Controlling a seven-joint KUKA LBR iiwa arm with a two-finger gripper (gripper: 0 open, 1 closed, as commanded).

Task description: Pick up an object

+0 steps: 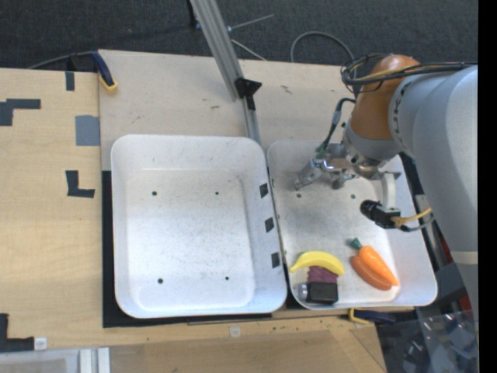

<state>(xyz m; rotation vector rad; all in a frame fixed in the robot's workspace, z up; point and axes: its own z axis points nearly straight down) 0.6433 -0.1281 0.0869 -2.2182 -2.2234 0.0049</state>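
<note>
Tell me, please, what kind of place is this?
Probably a robotics lab bench for picking tests. A robot arm reaches over two white bins, the right one holding a toy carrot and banana; tape marks dot the bench.

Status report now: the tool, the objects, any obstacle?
Tool low over right bin, far end, holding nothing. Banana, carrot, dark block at near end, untouched. Nothing between.

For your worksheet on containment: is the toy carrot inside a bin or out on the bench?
Inside: the carrot lies on the right bin's floor.
</note>
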